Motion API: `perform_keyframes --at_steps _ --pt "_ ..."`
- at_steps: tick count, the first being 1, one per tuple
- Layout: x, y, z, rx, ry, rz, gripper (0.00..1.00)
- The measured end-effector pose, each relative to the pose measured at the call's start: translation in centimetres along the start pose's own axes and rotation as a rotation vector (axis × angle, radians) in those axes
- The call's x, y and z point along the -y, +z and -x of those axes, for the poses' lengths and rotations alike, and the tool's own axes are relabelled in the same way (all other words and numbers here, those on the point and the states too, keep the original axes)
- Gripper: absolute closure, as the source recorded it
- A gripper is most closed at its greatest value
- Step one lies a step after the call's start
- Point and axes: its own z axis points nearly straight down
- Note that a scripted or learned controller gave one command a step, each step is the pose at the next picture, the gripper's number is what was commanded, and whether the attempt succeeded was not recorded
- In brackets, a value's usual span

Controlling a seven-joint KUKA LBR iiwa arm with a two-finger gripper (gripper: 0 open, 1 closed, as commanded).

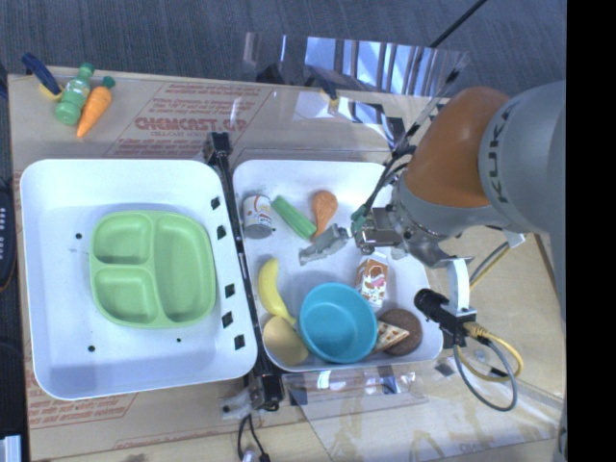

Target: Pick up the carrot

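**Carrot in the right bin, gripper just beside it**

I see the carrot (pixel 323 208) lying in the upper middle of the right bin (pixel 289 173), orange, its narrow end pointing down toward the gripper. A green stick-shaped toy (pixel 293 217) lies just to its left, and a small can (pixel 256 214) sits beyond that, near the bin's left wall. My gripper (pixel 323 245) is just below the carrot, its grey fingers spread apart with nothing between them. The arm (pixel 462 166) comes in from the right, its orange band over the bin's right edge. Lower in the same bin I see a banana (pixel 271 288), a blue bowl (pixel 338 322), a small printed packet (pixel 372 282) and a dark round piece (pixel 404 325). The left bin (pixel 58 186) holds a green divided plate (pixel 154 269). A second carrot toy (pixel 92 110) lies on the desk (pixel 183 114) at top left, outside both bins.
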Motion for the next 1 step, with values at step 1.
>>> perform_keyframes --at_steps 1 --pt "-6.09 9.57 2.68 0.002 0.14 -0.006 0.0"
